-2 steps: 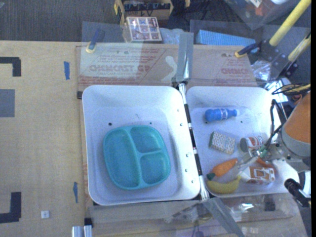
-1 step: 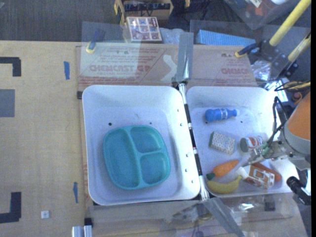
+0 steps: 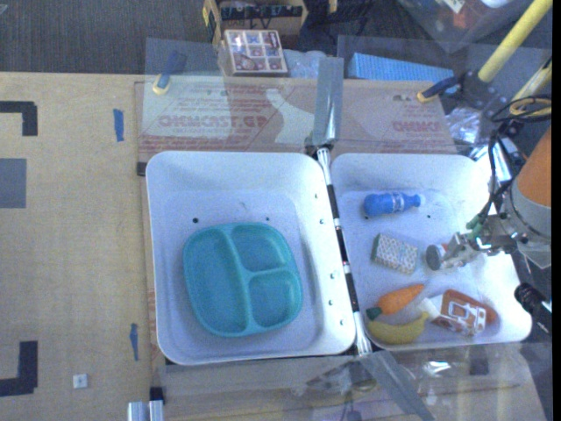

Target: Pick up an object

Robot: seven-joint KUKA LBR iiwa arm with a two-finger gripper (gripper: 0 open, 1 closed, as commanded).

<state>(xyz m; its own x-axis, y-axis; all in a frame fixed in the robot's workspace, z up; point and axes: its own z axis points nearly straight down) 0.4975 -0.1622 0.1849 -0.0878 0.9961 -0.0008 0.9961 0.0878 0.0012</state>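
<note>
The right bin [image 3: 500, 178] holds a blue bottle [image 3: 391, 203] lying on its side near the back. A small speckled tan block [image 3: 394, 253] sits in the middle. At the front lie an orange carrot [image 3: 401, 298], a yellow banana [image 3: 396, 329] and an orange-and-white carton [image 3: 463, 312]. My gripper [image 3: 449, 252] reaches in from the right and hangs low over the bin's middle right. It is to the right of the tan block and above the carton. The arm's orange band [image 3: 536, 178] shows at the right edge.
The left bin [image 3: 166, 182] holds a teal divided plate [image 3: 243, 278]. Behind the bins lie cardboard sheets [image 3: 237, 117], a small patterned box [image 3: 255, 51] and a blue pad [image 3: 394, 67]. Cables and a yellow pole [image 3: 521, 24] crowd the back right.
</note>
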